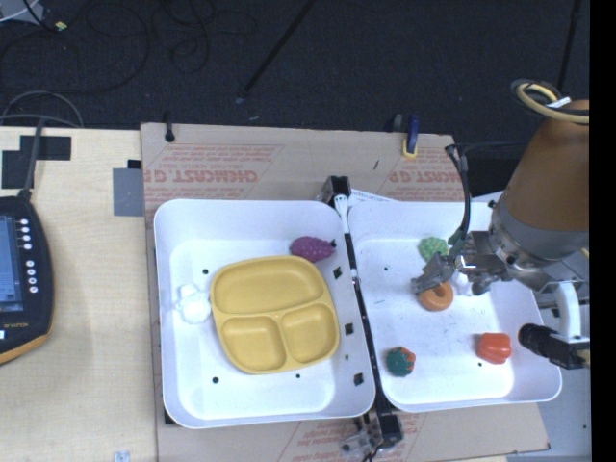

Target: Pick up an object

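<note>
Camera view, looking down at a slant: two shallow white plastic bins side by side, left bin (173, 258) and right bin (539, 378), on a cardboard sheet (241, 166). The grey arm with orange band (549, 186), cut off at the right edge, reaches over the right bin. One yellow three-compartment plastic tray (272, 313) lies in the left bin; a black handheld control pendant (19, 277), partly cut off, lies well left of the tray. The dark two-finger gripper (435, 279) hangs right of the tray, just above an orange ring-shaped toy (437, 298); whether its fingers are spread or closed cannot be made out. Four small items lie right of the tray: the orange ring, a green lumpy toy (433, 248) partly hidden by the gripper, a red-orange block (494, 346), a green-and-orange ball (400, 360). One purple lump (311, 248) touches the tray's far edge; a white object (192, 303), hard to identify, touches its left edge.
</note>
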